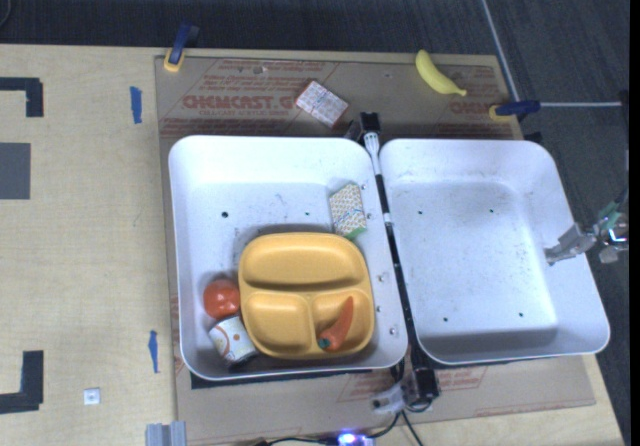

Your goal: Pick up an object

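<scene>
**Gripper sitting far from anything to pick**

The gripper [590, 242] is hovering at the right bin's [480, 234] right rim, and its state is too small and blurred to tell. Every candidate is lying well apart from it, in the left bin [200, 184]: a yellow tray [300, 279] carrying a carrot [338, 322], a tomato [221, 298] and a can [231, 338] pressing against the tray's left side, and a packet [347, 209] just above it. I judge the crowding is making a clean grasp risky, since fingers descending on the tomato or can could be striking the tray or the wall. A descent where it is now would be closing on nothing
</scene>
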Robot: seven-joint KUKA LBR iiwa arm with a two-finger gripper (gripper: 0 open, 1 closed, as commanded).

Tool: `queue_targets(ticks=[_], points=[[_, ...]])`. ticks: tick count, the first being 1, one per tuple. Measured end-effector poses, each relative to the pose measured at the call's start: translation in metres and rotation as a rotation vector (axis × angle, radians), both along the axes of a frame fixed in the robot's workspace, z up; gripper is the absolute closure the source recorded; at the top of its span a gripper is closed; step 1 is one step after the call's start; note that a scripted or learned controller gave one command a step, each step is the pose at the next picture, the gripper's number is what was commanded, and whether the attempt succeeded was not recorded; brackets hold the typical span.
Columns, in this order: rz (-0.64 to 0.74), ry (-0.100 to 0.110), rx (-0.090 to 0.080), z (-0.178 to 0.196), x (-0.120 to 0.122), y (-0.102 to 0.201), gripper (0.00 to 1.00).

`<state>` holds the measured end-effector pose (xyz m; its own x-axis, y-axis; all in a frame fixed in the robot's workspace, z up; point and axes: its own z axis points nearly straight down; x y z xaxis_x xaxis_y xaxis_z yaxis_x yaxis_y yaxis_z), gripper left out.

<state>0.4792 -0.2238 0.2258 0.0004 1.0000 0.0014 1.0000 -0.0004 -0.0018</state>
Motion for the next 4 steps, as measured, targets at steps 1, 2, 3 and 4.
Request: queue_targets(ticks=[1,2,3,4], points=[[0.000,-0.003,-0.002,0.010,0.001,-0.001,1.00],[0.003,-0.001,0.000,0.019,0.001,0.089,1.00],[0.002,-0.001,0.000,0.009,0.001,0.151,1.00],[0.002,-0.001,0.000,0.002,0.001,0.202,1.00]])
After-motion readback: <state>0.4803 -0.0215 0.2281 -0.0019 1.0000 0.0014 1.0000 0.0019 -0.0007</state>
